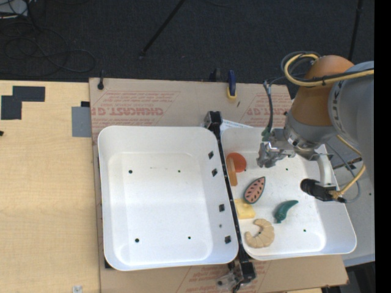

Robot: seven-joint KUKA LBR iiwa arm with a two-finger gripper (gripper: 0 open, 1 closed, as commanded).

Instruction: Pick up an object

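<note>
Metal gripper (267,157), glossy orange obj (236,162), ridged croissant (261,233)

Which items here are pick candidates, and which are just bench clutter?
Pick candidates, right bin: orange piece, watermelon slice, yellow piece, teal piece, tan croissant; gripper above them.
Clutter: left bin, blue clamp, floor cables.

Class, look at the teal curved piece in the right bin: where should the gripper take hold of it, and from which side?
Probably from straight above, closing across the thick middle of the teal curved piece. It lies flat on the right bin floor, apart from its neighbours, and tapers toward its upper tip, so the middle offers the surest hold.
</note>
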